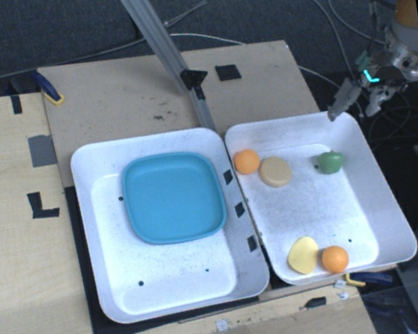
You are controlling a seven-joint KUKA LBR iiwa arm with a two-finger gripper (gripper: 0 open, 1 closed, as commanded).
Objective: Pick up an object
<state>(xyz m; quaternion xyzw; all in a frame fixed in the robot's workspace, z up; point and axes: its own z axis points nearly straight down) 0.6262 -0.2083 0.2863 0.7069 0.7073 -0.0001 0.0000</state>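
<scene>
- Gripper (357, 100) sits off the upper-right corner of the right bin (382, 197), outside its rim; two fingers splayed apart, nothing between them.
- Nearest item: green piece (329, 162), inside the bin, below and left of the gripper, well apart from it.
- Right bin also holds an orange ball (246, 161) touching a tan disc (276, 172) near the top, and a yellow piece (303, 255) touching a second orange ball (335, 258) at the bottom edge.
- Left bin (107, 243) holds a blue plate (173, 197), lying flat.
</scene>
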